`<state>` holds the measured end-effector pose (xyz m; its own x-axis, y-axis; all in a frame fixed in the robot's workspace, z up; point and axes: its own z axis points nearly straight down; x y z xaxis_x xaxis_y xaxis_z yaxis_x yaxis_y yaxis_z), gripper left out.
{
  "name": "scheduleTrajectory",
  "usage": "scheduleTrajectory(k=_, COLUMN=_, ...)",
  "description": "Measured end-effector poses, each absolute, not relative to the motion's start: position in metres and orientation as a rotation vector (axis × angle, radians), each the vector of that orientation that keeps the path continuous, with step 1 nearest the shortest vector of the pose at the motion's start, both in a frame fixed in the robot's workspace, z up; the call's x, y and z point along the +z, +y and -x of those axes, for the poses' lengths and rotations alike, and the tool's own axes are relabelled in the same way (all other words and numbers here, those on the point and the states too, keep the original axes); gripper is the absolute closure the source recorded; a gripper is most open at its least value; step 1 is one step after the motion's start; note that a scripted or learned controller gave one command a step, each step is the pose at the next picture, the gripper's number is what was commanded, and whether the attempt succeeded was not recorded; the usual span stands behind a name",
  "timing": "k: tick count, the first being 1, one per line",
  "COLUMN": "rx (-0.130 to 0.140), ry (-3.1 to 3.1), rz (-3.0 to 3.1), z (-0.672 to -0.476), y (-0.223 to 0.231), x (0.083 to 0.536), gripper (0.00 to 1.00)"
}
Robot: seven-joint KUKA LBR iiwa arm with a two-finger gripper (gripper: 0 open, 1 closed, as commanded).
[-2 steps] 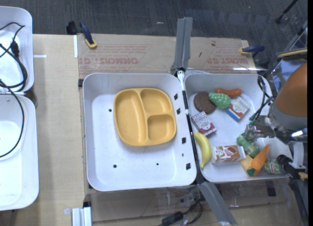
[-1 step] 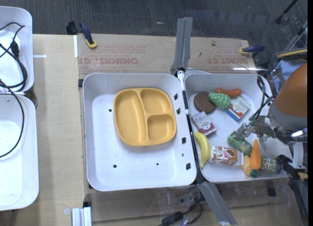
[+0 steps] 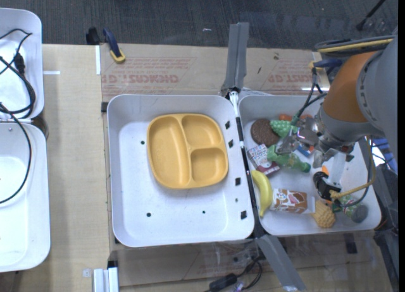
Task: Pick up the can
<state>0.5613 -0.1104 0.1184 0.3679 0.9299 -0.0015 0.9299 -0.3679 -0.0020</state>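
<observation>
hovering hand [image 3: 297, 140] over cluttered right bin [image 3: 373, 218], grip state unclear, yellow tray [image 3: 187, 150] left

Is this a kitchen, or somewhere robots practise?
Probably a robot lab, not a kitchen. A grey and orange robot arm reaches over two white bins on a bench, one holding a yellow plate, the other toy food like a banana.

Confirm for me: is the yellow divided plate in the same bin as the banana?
No. The yellow plate lies in the left bin, while the banana lies in the right bin among the other items.
</observation>
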Motion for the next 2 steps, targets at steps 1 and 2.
scheduleTrajectory(k=1, rx=-0.015, ry=-1.558, rz=2.740, z=-0.646, y=-0.131, x=0.101, gripper=0.00)
scheduleTrajectory(k=2, rx=0.003, ry=-1.509, rz=2.756, z=-0.659, y=-0.148, x=0.131, gripper=0.00)
